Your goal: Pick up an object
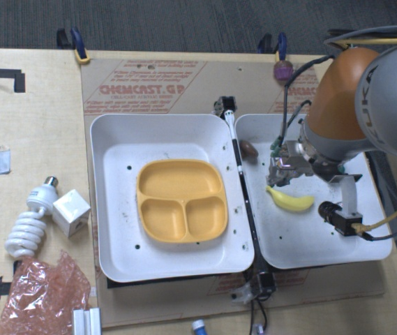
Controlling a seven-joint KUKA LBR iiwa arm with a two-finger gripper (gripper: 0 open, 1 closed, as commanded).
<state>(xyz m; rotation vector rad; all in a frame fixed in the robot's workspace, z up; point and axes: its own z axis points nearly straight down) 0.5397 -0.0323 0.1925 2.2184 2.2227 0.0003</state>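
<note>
A yellow banana (291,200) lies in the right bin (310,250), towards its left side. A small brown object (248,149) rests near that bin's upper left corner. My gripper (279,176) hangs just above the banana's left end, with the grey and orange arm coming in from the right. Its fingertips sit close over the banana and I cannot see how they stand. A yellow three-compartment tray (182,200) lies in the middle of the left bin (114,152).
Left of the bins, on the bench, lie a spiral light bulb (32,224), a small white cube (71,212) and a crumpled pink bag (41,299). A purple item (283,70) sits behind the right bin.
</note>
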